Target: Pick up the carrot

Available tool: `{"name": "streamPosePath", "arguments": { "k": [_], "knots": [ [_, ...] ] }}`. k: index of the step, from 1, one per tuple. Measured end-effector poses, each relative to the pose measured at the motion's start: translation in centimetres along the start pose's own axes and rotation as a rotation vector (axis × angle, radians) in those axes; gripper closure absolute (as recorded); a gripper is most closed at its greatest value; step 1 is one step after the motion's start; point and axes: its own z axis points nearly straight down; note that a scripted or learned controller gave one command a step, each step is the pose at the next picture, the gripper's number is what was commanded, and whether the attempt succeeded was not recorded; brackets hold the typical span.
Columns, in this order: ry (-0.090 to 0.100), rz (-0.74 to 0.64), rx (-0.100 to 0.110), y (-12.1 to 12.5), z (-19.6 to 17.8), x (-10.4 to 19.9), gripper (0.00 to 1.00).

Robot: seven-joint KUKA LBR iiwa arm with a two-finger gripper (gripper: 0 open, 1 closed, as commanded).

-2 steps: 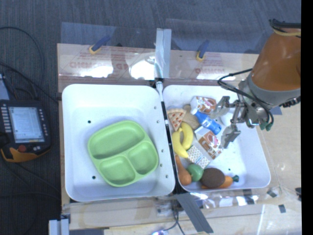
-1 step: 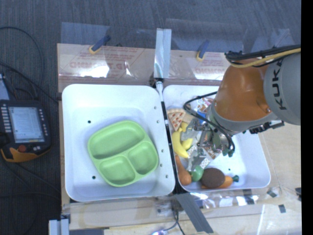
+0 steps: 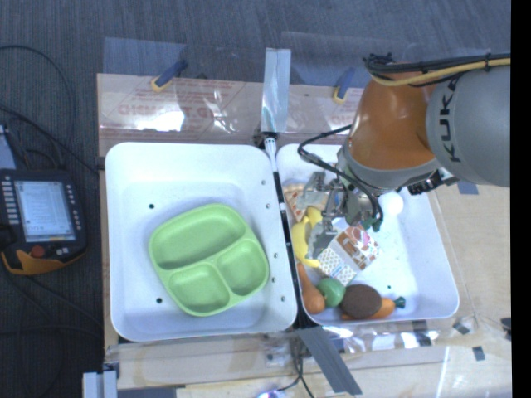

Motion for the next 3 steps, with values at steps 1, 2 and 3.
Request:
{"name": "streamPosePath", "arguments": {
  "k": [1,2,3],
  "knots": [
    [-0.005,-0.06,0.004,-9.9,-6.8,5.9,0.0],
    [0.002,0.04,-0.002,-1.6,-2.1,6.6,0.0],
    [0.001,-0.25,-0.002,5.0,0.0,3.8,0.0]
  ]
}}
